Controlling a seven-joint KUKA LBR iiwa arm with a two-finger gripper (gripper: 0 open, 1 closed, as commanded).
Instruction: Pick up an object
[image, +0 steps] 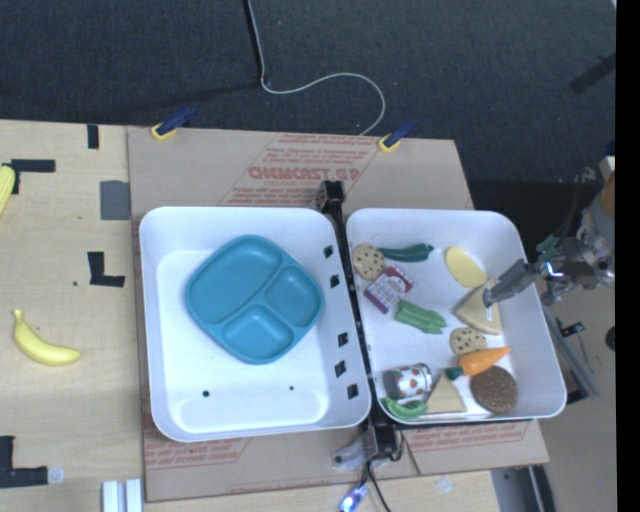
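We see the worktop (60, 200) carrying two white bins: the left bin (160, 300) holds a blue divided plate (254, 298), the right bin (500, 228) a crowd of toy food. There a yellow lemon (464, 265), cheese wedge (480, 316), carrot (486, 358), brown patty (494, 389), green pepper (419, 317) and cookie (367, 261) lie close together. The end effector (503, 285) hovers above the cheese wedge; we cannot tell its state. A banana (42, 343) lies on the worktop, left.
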